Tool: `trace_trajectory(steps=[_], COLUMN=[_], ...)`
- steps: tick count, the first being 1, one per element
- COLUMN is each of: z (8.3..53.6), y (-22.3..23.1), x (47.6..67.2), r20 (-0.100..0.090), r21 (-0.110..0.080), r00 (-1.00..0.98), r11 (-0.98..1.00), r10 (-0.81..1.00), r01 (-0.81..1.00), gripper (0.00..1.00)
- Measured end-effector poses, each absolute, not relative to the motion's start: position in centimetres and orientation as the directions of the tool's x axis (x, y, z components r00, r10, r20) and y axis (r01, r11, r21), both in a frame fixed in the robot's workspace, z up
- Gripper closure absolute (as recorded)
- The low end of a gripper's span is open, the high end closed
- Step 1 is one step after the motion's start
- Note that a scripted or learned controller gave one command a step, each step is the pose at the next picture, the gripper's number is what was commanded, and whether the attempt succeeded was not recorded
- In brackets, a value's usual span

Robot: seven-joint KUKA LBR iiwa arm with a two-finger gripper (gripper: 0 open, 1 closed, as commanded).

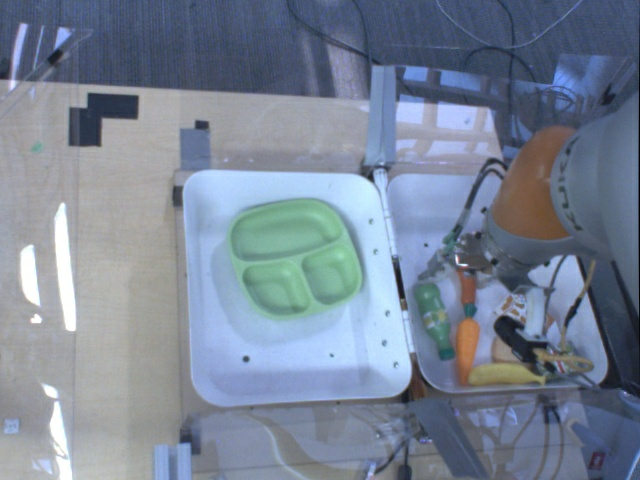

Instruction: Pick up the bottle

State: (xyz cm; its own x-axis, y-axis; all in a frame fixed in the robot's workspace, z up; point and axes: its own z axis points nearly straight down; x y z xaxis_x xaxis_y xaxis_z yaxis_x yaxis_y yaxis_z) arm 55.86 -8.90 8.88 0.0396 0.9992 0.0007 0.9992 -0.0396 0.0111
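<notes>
This is a robotics lab or test cell — not a home or a shop. A pale wooden bench (100, 298) carries two shallow white bins: the left bin (205, 298) and the right bin (425, 203), divided by a metal rail (379, 118). Black cables (330, 8) loop over grey carpet (180, 18) behind. Black tape marks (100, 116) sit on the wood, and a clear panel (40, 58) stands at the left. The grey industrial arm (590, 183) reaches in over toy food — a plastic carrot (467, 343), a banana (505, 374)

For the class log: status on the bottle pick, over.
Gripper low in right bin, holding nothing seen. Bottle lying just below it, ungrasped. Carrot beside bottle, banana nearby.
</notes>
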Motion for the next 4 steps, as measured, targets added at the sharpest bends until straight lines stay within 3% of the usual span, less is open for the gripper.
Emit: trace_trajectory(steps=[1,2,3,4], z=[8.9,10.1,8.9,23.7], y=[-9.2,-9.1,-10.8,-16.1], x=[51.2,51.4,50.6,50.7], r20=[0.004,0.006,0.007,0.000], r21=[0.015,0.021,0.012,0.005], r00=[0.255,0.253,0.354,0.284], r11=[-0.255,-0.253,-0.354,-0.284], r10=[0.967,0.968,0.935,0.959], r01=[0.967,0.967,0.935,0.959], gripper=[0.00,1.00,1.00,1.00])
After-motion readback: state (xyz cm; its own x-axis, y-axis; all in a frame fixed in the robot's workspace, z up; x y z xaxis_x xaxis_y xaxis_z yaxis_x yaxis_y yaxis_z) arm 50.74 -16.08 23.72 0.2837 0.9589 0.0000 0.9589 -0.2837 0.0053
